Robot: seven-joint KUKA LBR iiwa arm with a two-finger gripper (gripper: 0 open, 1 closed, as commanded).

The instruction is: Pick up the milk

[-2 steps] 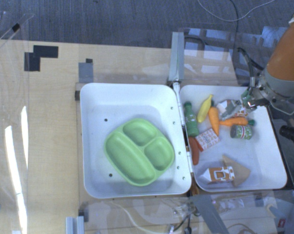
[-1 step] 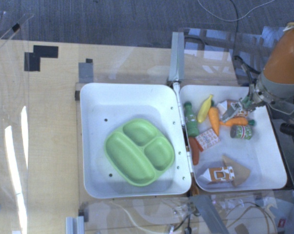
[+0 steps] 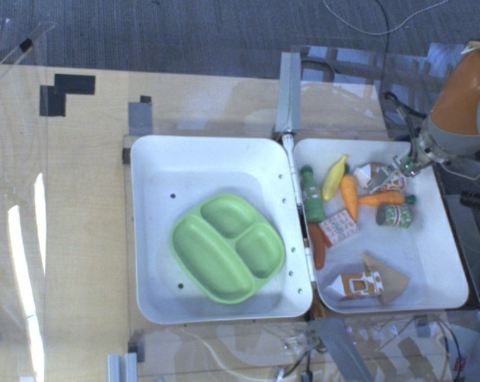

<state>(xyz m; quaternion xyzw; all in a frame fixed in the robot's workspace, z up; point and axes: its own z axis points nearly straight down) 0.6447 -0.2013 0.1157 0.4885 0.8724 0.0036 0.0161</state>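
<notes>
In the right bin (image 3: pixel 454 281), the milk (image 3: pixel 362 283) lies on its side at the near edge, long axis roughly across the view, well apart from the gripper (image 3: pixel 392 178), which hovers at the far side, finger state indeterminable.

One fixed camera looks down on the table (image 3: pixel 80 213) from above, at a slant, from a middling height. The left bin (image 3: pixel 144 237) lies near the frame's centre and the right bin (image 3: pixel 446 269) just beside it toward the right edge, both seen whole. Beyond the bins, at the top of the frame, the view reaches dark carpeted floor (image 3: pixel 184 14). The arm (image 3: pixel 461 106) enters from the right, above the right bin's far corner.
</notes>
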